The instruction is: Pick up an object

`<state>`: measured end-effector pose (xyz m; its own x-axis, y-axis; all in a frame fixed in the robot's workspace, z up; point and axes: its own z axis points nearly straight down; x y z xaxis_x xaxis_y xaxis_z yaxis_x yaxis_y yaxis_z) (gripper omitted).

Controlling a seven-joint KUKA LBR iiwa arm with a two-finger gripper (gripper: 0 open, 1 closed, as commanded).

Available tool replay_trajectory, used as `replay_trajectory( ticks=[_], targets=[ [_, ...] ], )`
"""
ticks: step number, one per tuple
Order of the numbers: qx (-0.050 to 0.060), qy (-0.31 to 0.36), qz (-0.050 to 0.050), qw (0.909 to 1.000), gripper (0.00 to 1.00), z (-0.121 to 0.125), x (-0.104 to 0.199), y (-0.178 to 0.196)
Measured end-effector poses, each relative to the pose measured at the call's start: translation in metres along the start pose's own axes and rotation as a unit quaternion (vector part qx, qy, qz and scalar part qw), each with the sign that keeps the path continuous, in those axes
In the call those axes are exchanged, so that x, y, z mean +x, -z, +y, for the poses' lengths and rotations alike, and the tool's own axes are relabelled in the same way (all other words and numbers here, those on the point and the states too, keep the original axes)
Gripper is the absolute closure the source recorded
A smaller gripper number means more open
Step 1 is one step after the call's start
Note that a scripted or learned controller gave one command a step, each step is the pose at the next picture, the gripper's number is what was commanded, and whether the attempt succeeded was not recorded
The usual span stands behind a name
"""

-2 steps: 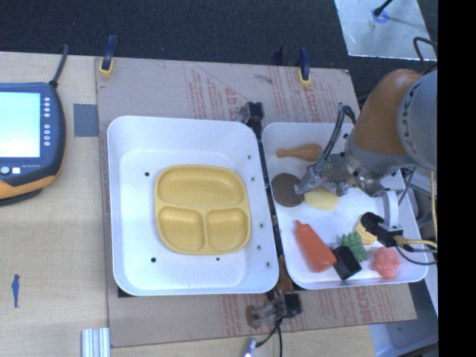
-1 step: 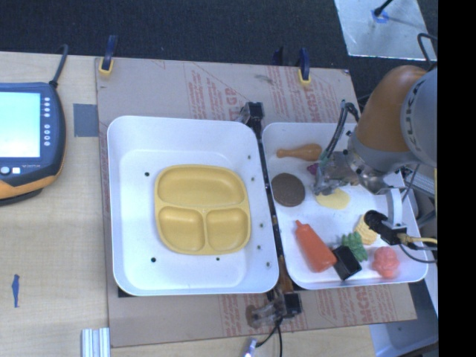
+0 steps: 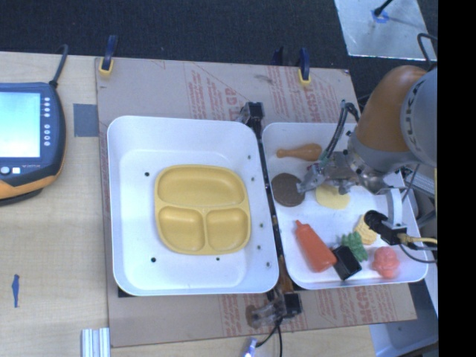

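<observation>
Camera view:
- My arm (image 3: 398, 117): grey with an orange band, reaching in from the right over the right bin.
- My gripper (image 3: 321, 178): low over the upper middle of the right bin (image 3: 286, 136), between a brown disc and a pale yellow round piece; whether it is released or clenched I cannot tell.
- Brown disc (image 3: 287, 189): flat, by the right bin's left wall, just beside my gripper.
- Pale yellow round piece (image 3: 332, 197): partly under my wrist.
- Toy drumstick (image 3: 300, 152): tan, lying near the right bin's upper wall.
- Orange-red bottle-shaped toy (image 3: 314, 246): lying at a slant in the lower part.
- Black block (image 3: 346, 262): just beside the orange-red toy.
- Green leafy toy (image 3: 355, 244): near the black block.
- Pink lump (image 3: 385, 262): lower right corner.
- Left bin (image 3: 126, 199): holds a yellow three-compartment plate (image 3: 202, 208).
- Handheld control pendant (image 3: 26, 140): on the bench, far left.
</observation>
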<state>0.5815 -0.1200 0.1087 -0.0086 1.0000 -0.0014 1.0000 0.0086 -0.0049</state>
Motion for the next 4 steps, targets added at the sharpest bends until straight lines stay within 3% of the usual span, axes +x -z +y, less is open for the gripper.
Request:
replay_trajectory(
  ticks=[1, 3, 4],
  targets=[
    [-0.002, -0.003, 0.001, 1.0, 0.0, 0.073, 0.008, 0.004],
    [0.0, -0.003, 0.001, 1.0, 0.0, 0.073, -0.093, -0.016],
    [0.004, -0.001, 0.001, 1.0, 1.0, 0.073, -0.094, -0.005]
  ],
)
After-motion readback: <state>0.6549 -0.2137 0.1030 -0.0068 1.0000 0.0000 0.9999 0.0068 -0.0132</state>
